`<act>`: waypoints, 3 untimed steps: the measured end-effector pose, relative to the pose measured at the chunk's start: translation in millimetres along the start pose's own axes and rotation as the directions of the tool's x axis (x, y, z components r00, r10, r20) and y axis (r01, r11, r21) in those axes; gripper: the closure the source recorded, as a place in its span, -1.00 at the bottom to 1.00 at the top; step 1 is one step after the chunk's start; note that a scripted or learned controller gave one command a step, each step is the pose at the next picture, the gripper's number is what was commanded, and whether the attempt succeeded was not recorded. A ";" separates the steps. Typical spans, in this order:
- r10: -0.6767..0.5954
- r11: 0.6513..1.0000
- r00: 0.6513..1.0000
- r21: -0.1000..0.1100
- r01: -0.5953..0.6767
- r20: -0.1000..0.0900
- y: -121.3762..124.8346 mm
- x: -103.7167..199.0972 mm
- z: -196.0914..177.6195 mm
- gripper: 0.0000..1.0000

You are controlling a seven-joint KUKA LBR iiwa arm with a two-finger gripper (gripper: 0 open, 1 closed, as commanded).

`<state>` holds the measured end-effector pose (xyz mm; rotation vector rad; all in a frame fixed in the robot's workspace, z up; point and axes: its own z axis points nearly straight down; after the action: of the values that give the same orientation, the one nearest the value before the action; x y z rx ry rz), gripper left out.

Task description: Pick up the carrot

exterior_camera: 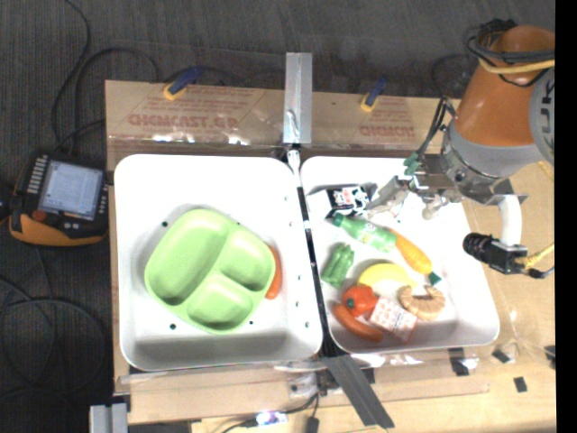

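The carrot [414,253] is an orange tapered piece lying aslant in the middle of the right bin [469,269], its thick end against a green bottle-like piece [363,232]. My gripper [410,204] hangs over the back of that bin, just behind the carrot and apart from it. Its fingers [386,198] are open with nothing between them. A second orange piece [274,274] peeks out from under the right edge of the green divided plate [209,267] in the left bin; most of it is hidden.
Around the carrot lie a yellow banana [383,276], a green pepper [339,264], a red tomato [359,301], a pretzel-like piece [424,301] and a black-and-white packet [347,197]. The bins' shared wall [306,251] runs down the middle. A camera [491,248] sticks out at the right.
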<state>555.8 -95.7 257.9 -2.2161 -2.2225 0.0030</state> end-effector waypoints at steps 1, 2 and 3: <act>-0.031 1.000 1.000 0.000 0.031 0.001 -17.4 -66.5 71.8 -1.00; -0.116 0.993 0.993 -0.006 0.116 -0.003 17.4 -115.7 160.2 -1.00; -0.115 0.993 0.993 -0.004 0.115 -0.003 16.8 -115.3 152.6 1.00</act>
<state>572.4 -210.8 105.2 -2.0841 -2.3472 -0.0058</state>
